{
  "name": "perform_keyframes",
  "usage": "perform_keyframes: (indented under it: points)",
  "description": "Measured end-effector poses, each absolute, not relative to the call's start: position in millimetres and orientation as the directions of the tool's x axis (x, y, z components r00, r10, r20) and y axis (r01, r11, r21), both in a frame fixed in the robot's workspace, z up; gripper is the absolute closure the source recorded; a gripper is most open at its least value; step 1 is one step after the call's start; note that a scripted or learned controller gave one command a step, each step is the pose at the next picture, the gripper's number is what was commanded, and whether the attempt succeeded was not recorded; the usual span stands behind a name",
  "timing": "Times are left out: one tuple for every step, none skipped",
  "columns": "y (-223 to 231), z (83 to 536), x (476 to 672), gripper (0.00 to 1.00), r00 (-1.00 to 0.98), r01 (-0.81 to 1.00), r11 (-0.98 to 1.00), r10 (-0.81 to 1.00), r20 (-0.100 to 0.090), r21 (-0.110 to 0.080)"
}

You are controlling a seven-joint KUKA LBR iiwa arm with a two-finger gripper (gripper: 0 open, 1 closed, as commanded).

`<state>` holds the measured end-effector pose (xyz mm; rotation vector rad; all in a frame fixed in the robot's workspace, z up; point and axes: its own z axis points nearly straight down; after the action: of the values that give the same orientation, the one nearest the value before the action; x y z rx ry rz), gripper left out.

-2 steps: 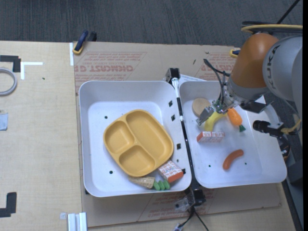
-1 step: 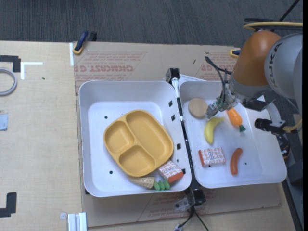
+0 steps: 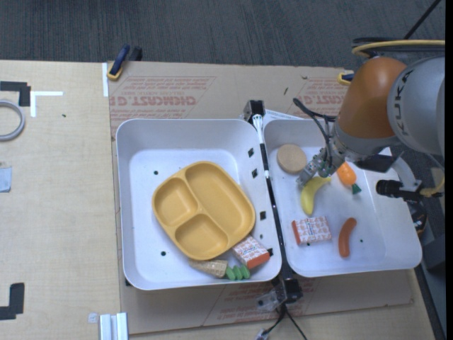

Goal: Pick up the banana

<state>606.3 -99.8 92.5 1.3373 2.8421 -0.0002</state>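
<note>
Down in the right bin [image 3: 396, 257], the banana [image 3: 311, 193] lies near the middle, stem end pointing up toward the gripper [image 3: 316, 167], which sits right at that far tip, apparently so the jaws can take the narrow end. Whether they are wide or closed on the fruit I cannot tell. A round cookie [image 3: 291, 158] lies just beside on the left, crowding the approach.
</note>
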Motion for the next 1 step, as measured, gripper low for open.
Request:
perform_keyframes:
  points:
    - [-99.8,92.5,606.3,0.00,-0.638,0.770,0.638,0.770,-0.001,0.000]
